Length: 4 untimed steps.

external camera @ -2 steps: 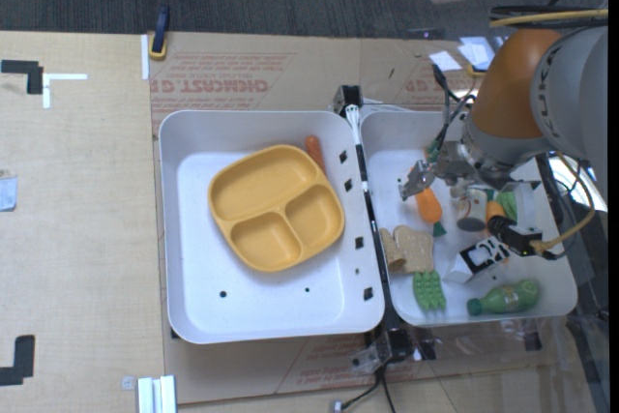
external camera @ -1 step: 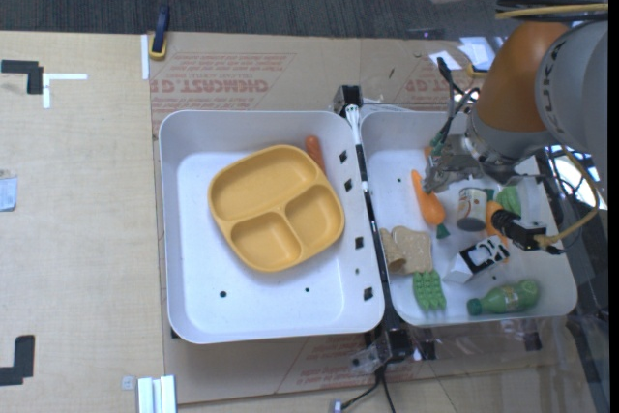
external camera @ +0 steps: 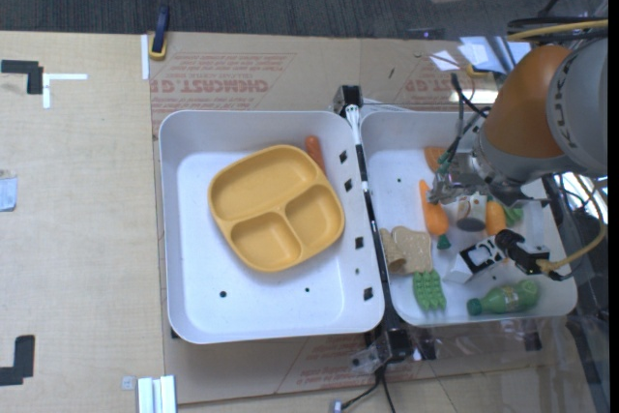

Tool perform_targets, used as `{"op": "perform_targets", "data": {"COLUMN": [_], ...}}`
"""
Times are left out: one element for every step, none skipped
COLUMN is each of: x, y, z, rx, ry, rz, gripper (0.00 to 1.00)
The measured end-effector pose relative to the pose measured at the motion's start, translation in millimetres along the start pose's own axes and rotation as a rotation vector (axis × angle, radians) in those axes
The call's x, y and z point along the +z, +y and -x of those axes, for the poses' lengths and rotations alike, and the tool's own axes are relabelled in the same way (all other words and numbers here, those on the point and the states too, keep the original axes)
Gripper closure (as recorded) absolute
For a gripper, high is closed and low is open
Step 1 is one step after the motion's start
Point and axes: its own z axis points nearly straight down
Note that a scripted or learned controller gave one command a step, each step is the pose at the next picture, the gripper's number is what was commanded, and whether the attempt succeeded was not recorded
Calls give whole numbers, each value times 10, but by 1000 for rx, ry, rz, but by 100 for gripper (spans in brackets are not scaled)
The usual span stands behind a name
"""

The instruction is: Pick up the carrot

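Hand [external camera: 447, 189] over carrot [external camera: 434, 214], right bin [external camera: 406, 160]

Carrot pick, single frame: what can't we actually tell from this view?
- Gripper: fingertips too small and cluttered in the camera view to judge whether they are open, or touching the carrot.
- Right bin: the arm hides its far right part.
- Orange item behind the yellow divided plate: partly hidden by the plate rim; identity unclear.
- Small pieces near the green bottle: too small to identify.
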Motion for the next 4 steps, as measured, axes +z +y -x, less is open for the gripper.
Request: {"op": "perform_targets", "data": {"x": [-4, -881, -882, -67], "y": [-447, -871, -871, -862], "z": [-156, -525, -523, -91], "rx": [-258, 32, 33, 307], "ry": [1, 11, 11, 9], "rz": [2, -47, -46, -33], "gripper": [100, 100, 0, 0]}}
